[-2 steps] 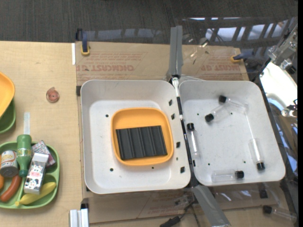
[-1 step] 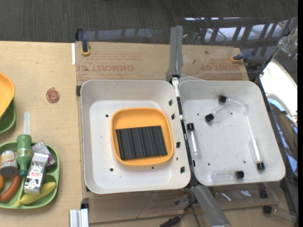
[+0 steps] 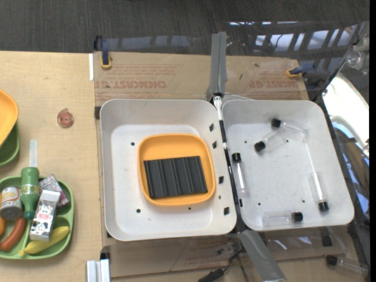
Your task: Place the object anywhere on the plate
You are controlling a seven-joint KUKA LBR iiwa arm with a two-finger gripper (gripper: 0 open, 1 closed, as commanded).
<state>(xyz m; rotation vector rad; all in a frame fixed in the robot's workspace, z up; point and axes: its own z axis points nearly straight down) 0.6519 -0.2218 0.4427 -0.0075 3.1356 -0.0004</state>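
An orange plate [image 3: 175, 144] with rounded corners sits in the middle of the left white bin [image 3: 117, 175]. A black rectangular block with lengthwise ridges [image 3: 176, 177] lies flat on the plate and covers most of its floor. Several clear plastic tubes with black caps lie scattered in the right white bin [image 3: 282, 175]: one [image 3: 271, 138] near the back, one [image 3: 238, 172] along the left wall, one [image 3: 318, 191] at the right. Part of the grey arm [image 3: 348, 107] shows past the right bin's far right corner, away from the plate.
Both bins rest on brown cardboard [image 3: 158, 75] clamped at the back. On the wooden table to the left stand a green plate of toy food [image 3: 35, 222], stacked orange and green bowls [image 3: 6, 131] and a small pink piece [image 3: 65, 118]. A metal frame [image 3: 294, 37] stands behind the right bin.
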